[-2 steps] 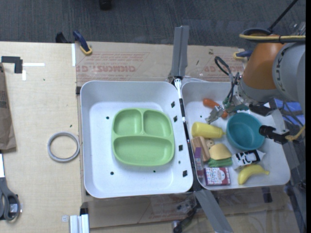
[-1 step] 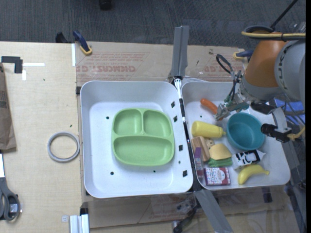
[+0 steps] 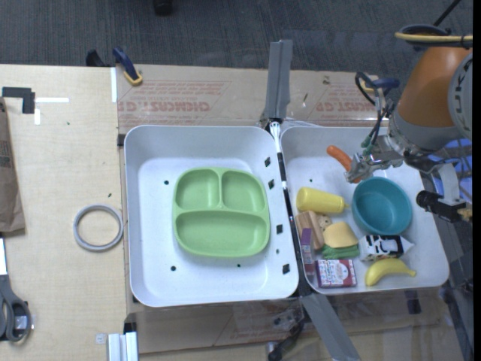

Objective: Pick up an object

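The gripper (image 3: 359, 170) is poised low in the right bin (image 3: 428, 273), between an orange carrot (image 3: 338, 156) and a teal bowl (image 3: 382, 206), presumably for a grasp; its state cannot be told.

Crowded right bin, roomier left bin

In the right bin (image 3: 428, 277) we see open floor mainly at the back left corner; the teal bowl (image 3: 382, 206), yellow cylinder (image 3: 320, 200), wooden block (image 3: 310, 229), banana (image 3: 388, 271) and pink box (image 3: 336, 272) pack the front. In the left bin (image 3: 143, 224) the green divided plate (image 3: 222, 213) takes the middle, leaving a bare margin around it.
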